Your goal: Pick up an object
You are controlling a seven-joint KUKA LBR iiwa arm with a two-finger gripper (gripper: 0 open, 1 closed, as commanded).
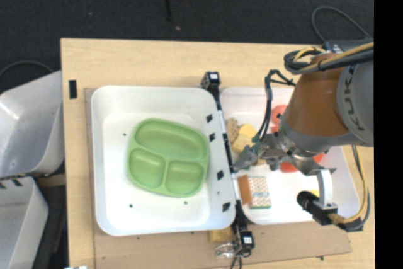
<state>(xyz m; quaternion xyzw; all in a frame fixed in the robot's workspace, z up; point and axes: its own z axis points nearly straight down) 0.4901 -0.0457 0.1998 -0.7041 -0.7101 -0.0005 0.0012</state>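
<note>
So my arm is leaning in over the right bin, orange band and all, and my gripper is down low at that bin's left edge, right against the divider between the two bins. Honestly I cannot tell whether it's released or clenched; it's a dark tangle from up here, and I can't make out anything between the tips.

Stuff around it: just below my gripper lies a small patterned packet, flat on the bin floor, close but apart from me. Just above it there's a tan cracker-looking thing with a yellow object right beside it. Behind my gripper, mostly tucked under my wrist, some red-orange pieces peek out, another bit higher up.

Off on the far side of the divider from my gripper, the left bin holds a green divided plate, three compartments, sitting flat and well apart from me. Both bins sit on the pale wooden surface.
</note>
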